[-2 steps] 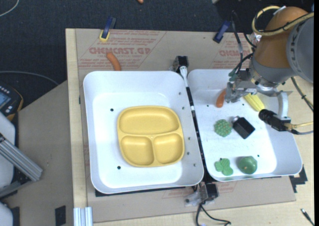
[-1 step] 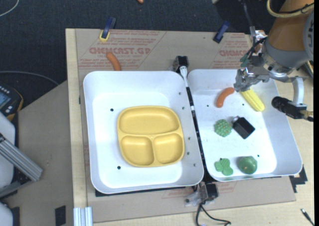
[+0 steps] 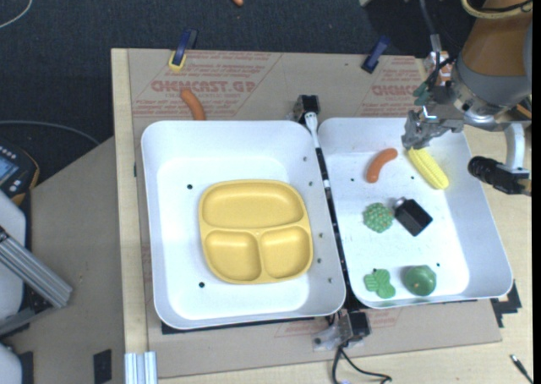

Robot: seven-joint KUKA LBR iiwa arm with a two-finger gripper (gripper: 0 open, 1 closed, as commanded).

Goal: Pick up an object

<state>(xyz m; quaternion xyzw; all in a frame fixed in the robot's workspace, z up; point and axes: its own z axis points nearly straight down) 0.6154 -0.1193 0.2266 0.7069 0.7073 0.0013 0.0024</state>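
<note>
The end effector (image 3: 418, 133) is seen above the right bin; its opening cannot be told; the corn cob (image 3: 428, 167) lies just beside at five o'clock, its long axis running eleven-to-five.

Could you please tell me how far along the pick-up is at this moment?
Nothing looks picked yet. The gripper is low at the right bin's far end, just above the yellow corn. Corn, sausage and the other items lie in the bin; the grasp and lift remain.
</note>
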